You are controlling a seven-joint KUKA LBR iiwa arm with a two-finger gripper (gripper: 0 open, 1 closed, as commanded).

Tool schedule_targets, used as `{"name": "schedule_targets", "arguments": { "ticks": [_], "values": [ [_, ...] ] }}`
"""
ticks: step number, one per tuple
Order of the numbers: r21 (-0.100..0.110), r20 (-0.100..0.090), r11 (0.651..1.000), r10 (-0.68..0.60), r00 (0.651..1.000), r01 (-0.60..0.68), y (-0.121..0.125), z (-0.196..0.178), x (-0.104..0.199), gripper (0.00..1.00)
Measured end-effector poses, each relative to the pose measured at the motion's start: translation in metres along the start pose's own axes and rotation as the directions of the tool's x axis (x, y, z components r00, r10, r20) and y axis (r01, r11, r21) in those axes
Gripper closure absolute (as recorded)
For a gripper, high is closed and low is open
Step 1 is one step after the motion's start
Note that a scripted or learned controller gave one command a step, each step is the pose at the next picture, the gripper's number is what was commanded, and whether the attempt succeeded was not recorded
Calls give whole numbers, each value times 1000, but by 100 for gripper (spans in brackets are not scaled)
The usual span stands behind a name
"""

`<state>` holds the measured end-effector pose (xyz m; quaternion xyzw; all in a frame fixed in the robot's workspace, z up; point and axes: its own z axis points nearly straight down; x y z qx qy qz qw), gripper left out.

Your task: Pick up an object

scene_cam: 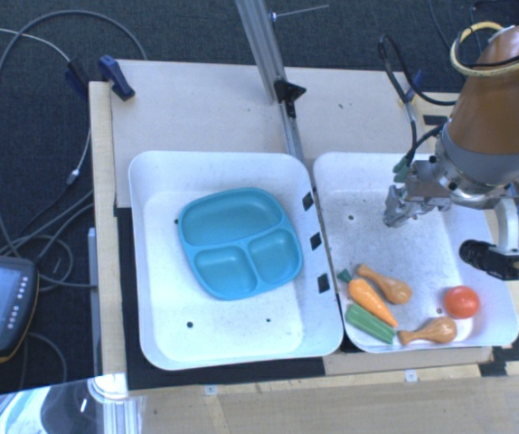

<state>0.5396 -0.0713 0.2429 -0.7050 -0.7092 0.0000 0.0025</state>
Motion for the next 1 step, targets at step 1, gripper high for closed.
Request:
{"name": "schedule_targets", "arguments": {
  "ticks": [1],
  "values": [
    [-1, 0, 1000, -1, 1000, 1, -15, -8, 53, 100]
  ]
}}
